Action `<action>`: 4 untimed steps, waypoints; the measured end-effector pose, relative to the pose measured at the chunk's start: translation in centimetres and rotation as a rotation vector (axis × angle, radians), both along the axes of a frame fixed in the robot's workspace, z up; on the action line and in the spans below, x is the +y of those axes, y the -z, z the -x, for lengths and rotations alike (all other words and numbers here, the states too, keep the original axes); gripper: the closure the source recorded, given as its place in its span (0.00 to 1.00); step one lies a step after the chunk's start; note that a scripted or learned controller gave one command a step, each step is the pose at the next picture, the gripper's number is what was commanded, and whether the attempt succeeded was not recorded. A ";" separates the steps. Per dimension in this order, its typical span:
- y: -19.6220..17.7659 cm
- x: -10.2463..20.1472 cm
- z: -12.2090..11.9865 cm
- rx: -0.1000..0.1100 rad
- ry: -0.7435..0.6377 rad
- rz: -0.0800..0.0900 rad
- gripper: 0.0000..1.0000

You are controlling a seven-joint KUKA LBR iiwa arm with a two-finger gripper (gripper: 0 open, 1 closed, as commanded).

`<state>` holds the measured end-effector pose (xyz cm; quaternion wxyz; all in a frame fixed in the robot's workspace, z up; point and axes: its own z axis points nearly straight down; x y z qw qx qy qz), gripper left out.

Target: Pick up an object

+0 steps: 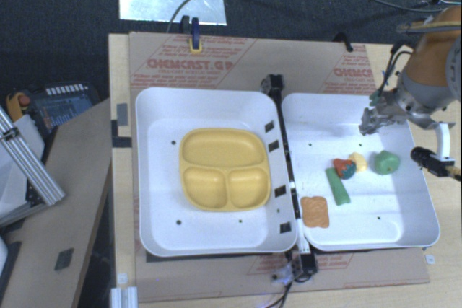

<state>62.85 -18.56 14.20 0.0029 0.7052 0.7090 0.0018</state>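
Arm in from right, wrist bent down, claw (369, 122) low over right bin's (415, 227) far side, can't tell its state; toys clustered mid-bin: green ball (387, 162), green stick (337, 186), orange piece (315, 211).

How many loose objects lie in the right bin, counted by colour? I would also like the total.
Green: 2, a round piece and a long stick
Orange-brown: 1, a flat piece
Yellow: 1, a small block
Mixed red, orange and blue: 1, a small piece
Total: 5
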 end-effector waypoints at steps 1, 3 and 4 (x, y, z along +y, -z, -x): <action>-6.2 -0.8 -0.3 -0.002 0.000 0.002 1.00; -11.1 3.9 0.6 0.005 -0.003 -0.002 1.00; -11.1 9.4 0.5 0.005 -0.004 -0.002 1.00</action>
